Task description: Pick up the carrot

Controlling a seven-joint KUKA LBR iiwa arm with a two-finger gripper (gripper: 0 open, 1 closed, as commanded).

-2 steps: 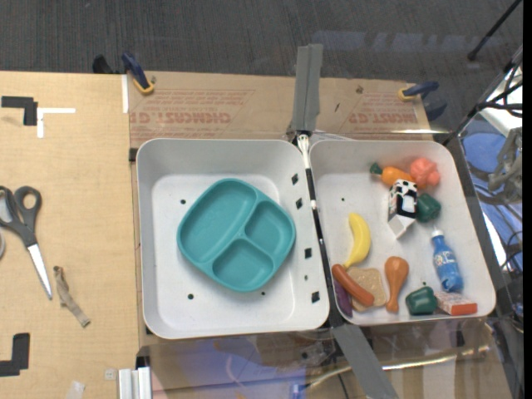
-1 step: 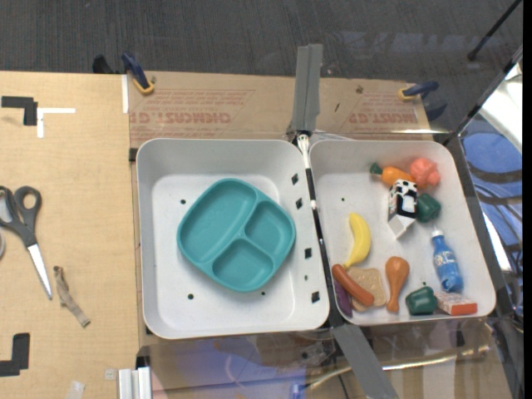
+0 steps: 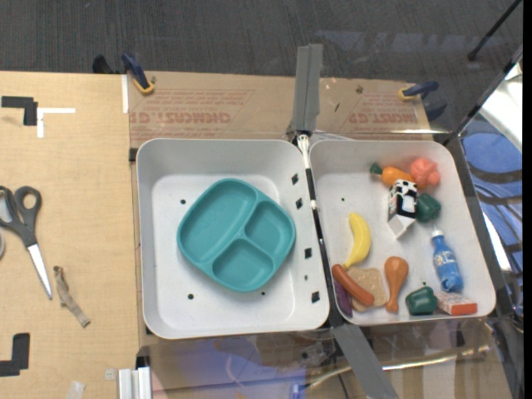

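carrot (image 3: pixel 387 173), apparently the small orange piece at right bin (image 3: pixel 465 223) far edge, not yet approached; hand state cannot be told; descent required.

Divided tray (image 3: pixel 237 234) in left bin (image 3: pixel 158 306); carrot (image 3: pixel 386 174) (far edge) in right bin (image 3: pixel 332 189).

Small orange carrot (image 3: pixel 387 174) with green top, flat at right bin's far edge

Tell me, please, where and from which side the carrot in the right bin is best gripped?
Probably the orange body of the carrot, from above, jaws closing across its short width. It lies flat near the bin's far wall, with the milk carton close on one side.
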